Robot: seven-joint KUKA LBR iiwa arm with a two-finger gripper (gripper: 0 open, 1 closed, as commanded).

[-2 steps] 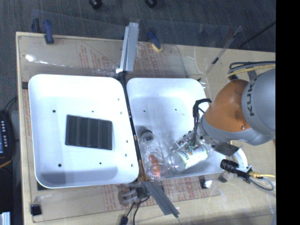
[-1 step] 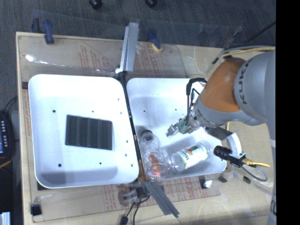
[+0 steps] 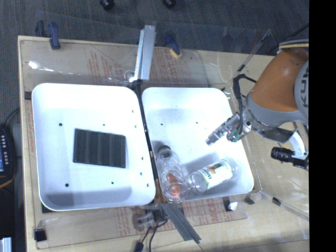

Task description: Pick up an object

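Meanwhile, above the right-hand shallow white plastic bin (image 3: 210,101), the grey KUKA arm's two-finger gripper (image 3: 214,138) hangs clear of the floor with nothing between its fingers; whether they stand wide or narrow cannot be told at this size. Below and slightly toward the camera from the tool lies a clear plastic bottle with a green-and-white label (image 3: 212,174), its long axis slanting from the bin's near wall up toward the arm's side; the label's writing is too small to read. Farther off, beyond that bottle from the tool, a second clear crumpled bottle with an orange-red patch (image 3: 170,175) lies against the divider. A dark ribbed rectangular mat (image 3: 100,147) sits well apart in the left white bin (image 3: 52,104).
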